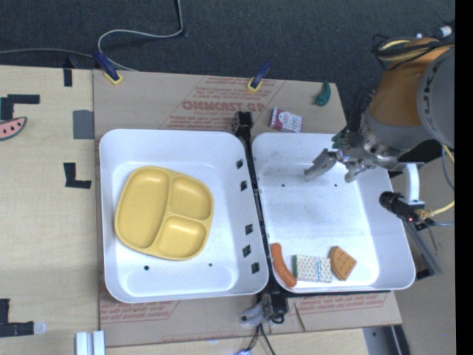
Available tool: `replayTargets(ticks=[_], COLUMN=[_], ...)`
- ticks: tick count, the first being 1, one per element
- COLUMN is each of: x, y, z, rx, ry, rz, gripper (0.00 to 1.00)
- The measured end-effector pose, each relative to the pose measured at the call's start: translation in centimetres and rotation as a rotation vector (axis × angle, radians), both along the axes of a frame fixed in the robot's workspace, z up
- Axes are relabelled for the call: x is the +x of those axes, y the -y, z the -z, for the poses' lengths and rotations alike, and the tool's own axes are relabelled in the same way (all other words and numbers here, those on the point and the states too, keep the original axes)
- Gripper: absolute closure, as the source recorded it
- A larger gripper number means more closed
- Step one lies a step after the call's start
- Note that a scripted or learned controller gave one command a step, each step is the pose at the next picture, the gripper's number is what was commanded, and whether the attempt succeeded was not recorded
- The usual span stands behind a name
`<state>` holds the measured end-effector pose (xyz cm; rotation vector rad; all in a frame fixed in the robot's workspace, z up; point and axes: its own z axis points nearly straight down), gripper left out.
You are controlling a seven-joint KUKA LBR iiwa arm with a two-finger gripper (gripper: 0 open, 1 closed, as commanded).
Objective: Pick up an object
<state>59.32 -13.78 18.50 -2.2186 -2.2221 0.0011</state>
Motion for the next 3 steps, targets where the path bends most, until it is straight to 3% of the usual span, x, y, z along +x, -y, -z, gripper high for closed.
replayTargets(ticks=[1, 2, 3], x=[-7.8, -11.0, -10.9], y=[-4.2, -14.5, -14.5], z=[4.2, 0.1, -0.8], rx=[0.001, 0.001, 0.001], ry=[-0.002, -0.001, -0.002], rz=[0.001, -0.001, -0.002], gripper=[0.0, 0.0, 1.0])
